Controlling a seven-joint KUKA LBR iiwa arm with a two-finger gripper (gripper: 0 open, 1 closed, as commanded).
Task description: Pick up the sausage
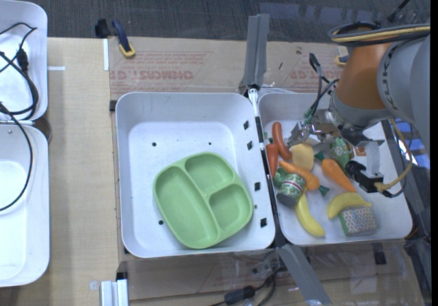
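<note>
The sausage (278, 139), a reddish-orange link, lies along the left side of the right bin (393, 219), close to the wall shared with the left bin. A second reddish piece (272, 159) lies just below it. My gripper (309, 129) hangs low in the right bin, a little to the right of the sausage and just above a yellow block (302, 156). Nothing is visibly held between its fingers.
The right bin also holds carrots (335, 172), two bananas (308, 216), a green can (289, 188) and a woven block (357, 220). A green divided plate (203, 199) lies in the left bin (137, 161). A grey post (256, 51) stands behind the bins.
</note>
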